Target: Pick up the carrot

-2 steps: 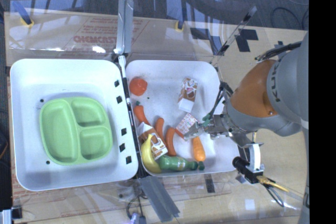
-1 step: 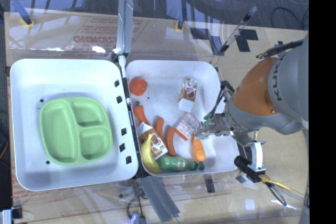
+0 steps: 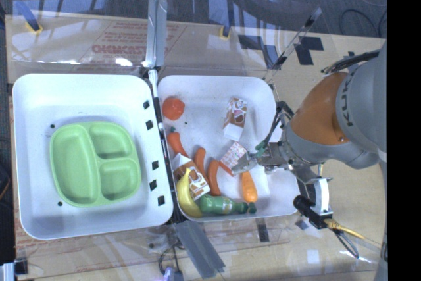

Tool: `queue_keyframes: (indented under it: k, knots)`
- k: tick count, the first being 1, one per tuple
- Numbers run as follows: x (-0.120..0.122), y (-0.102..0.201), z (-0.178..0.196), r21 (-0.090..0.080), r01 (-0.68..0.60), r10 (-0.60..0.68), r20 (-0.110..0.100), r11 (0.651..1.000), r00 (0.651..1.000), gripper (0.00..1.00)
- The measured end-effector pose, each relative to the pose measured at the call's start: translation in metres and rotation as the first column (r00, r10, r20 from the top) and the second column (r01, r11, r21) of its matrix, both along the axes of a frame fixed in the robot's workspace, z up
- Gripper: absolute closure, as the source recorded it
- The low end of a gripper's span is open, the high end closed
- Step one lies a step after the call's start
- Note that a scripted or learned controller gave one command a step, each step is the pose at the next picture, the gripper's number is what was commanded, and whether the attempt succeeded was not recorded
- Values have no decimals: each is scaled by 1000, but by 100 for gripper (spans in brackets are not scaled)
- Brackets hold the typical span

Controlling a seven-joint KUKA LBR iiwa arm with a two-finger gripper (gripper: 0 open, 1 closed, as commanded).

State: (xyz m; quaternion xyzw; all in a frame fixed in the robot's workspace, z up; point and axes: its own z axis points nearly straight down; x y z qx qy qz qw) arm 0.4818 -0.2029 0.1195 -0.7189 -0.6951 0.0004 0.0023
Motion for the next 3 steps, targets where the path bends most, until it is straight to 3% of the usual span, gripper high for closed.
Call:
queue_keyframes:
  k: [1, 2, 3]
  knots:
    - [-5, -2, -30, 1, 71, -71, -4, 998, 997, 0]
    - [-5, -2, -22, 3, 65, -65, -9, 998, 998, 100]
    - [41, 2, 59, -2, 169, -169, -3, 986, 986, 100]
